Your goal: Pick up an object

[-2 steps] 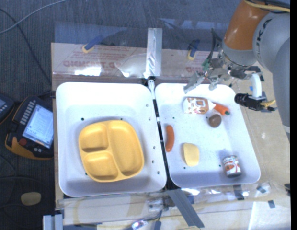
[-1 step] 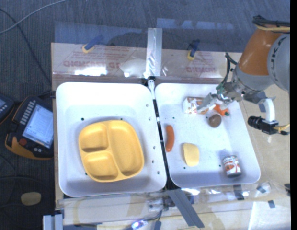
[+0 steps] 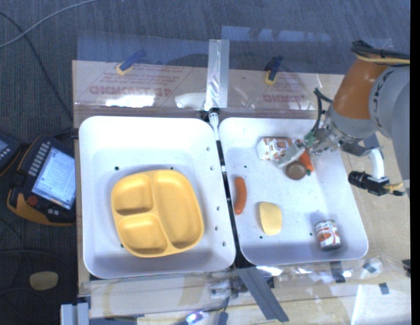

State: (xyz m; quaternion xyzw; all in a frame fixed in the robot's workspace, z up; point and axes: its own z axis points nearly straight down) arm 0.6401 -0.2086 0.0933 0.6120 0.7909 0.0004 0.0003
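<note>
From the camera above the bench, the grey arm with its orange band (image 3: 355, 90) reaches in from the right, and its two-finger gripper (image 3: 311, 143) sits low over the far part of the right white bin (image 3: 345, 202). Directly beneath and touching it is a cluster: a crumpled white packet (image 3: 274, 147), a small round brown object (image 3: 296, 171) and a small orange-red piece (image 3: 305, 161). Whether anything is grasped cannot be told; the gripper tip is small and blurred among the clutter.

Well apart, nearer the camera, lie an orange sausage-shaped toy (image 3: 240, 195), a pale yellow rounded block (image 3: 269, 218) and a small red-and-white can (image 3: 326, 234). The left white bin (image 3: 95, 147) holds a yellow divided plastic tray (image 3: 156, 212).
</note>
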